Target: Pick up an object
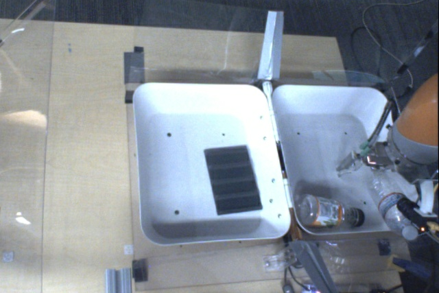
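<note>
A clear plastic bottle (324,211) with an orange label and a dark cap lies on its side at the front of the right bin (312,113). A second clear bottle (389,202) lies at that bin's right front corner, partly under the arm. A black ribbed pad (233,179) lies flat in the left bin (171,113). My gripper (351,161) is low in the right bin, behind and to the right of the orange-label bottle and apart from it. It is open with nothing between its fingers.
The arm's orange band (420,116) hangs over the right bin's right side. A metal divider post (270,44) stands behind the seam between the bins. Cables and clamps (309,267) lie along the bench's front edge.
</note>
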You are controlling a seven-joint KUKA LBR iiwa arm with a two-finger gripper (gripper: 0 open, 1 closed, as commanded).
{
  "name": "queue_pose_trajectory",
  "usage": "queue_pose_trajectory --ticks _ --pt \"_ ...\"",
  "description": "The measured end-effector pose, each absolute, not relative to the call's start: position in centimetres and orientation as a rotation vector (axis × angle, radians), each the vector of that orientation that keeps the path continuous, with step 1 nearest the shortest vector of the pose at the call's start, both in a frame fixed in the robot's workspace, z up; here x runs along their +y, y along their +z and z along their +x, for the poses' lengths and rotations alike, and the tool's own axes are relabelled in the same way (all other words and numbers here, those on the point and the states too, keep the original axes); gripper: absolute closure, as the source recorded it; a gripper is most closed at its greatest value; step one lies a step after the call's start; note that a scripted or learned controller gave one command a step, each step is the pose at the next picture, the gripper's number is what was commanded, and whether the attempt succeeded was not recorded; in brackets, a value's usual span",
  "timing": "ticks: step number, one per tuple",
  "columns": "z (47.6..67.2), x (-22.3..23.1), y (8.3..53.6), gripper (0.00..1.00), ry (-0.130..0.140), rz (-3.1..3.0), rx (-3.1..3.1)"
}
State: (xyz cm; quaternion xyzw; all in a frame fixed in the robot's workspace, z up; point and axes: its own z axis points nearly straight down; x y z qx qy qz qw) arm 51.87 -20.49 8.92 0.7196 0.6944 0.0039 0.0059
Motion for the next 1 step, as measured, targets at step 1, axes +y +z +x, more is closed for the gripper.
queue_pose_trajectory --ticks 1 --pt "57.42 -19.42 8.74 0.0 0.01 2.737 1.53"
